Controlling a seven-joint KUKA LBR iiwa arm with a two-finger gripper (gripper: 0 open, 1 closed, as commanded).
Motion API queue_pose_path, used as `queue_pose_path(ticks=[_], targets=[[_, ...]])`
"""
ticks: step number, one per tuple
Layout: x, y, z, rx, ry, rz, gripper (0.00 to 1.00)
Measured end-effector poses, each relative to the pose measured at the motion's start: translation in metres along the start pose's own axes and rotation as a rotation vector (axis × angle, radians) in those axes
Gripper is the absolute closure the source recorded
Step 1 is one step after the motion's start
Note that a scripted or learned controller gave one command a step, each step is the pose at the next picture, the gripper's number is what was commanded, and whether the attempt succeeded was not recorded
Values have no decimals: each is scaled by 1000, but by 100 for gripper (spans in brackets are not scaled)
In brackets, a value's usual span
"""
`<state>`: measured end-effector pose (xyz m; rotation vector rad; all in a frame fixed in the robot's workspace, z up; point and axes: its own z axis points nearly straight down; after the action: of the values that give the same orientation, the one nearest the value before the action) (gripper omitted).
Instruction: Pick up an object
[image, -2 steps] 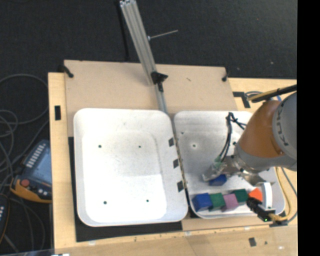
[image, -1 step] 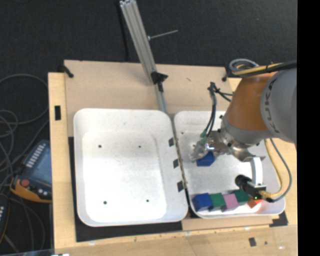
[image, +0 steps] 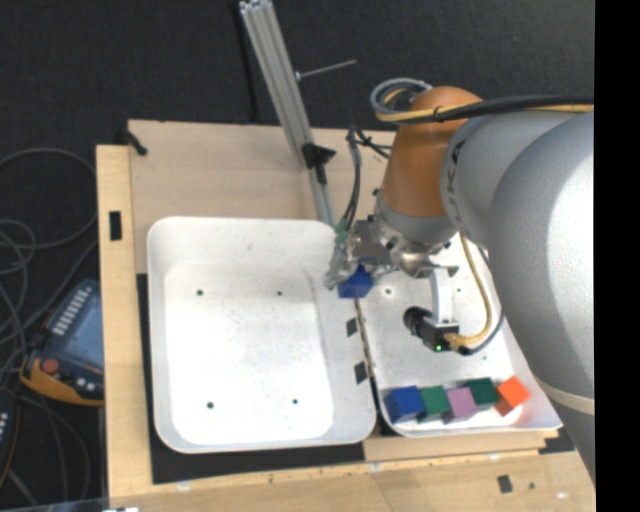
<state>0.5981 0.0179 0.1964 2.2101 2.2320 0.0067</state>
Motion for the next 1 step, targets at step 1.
queue_pose_path(ticks=[1], targets=[[-6,-2,-11,4,-5,-2,100]])
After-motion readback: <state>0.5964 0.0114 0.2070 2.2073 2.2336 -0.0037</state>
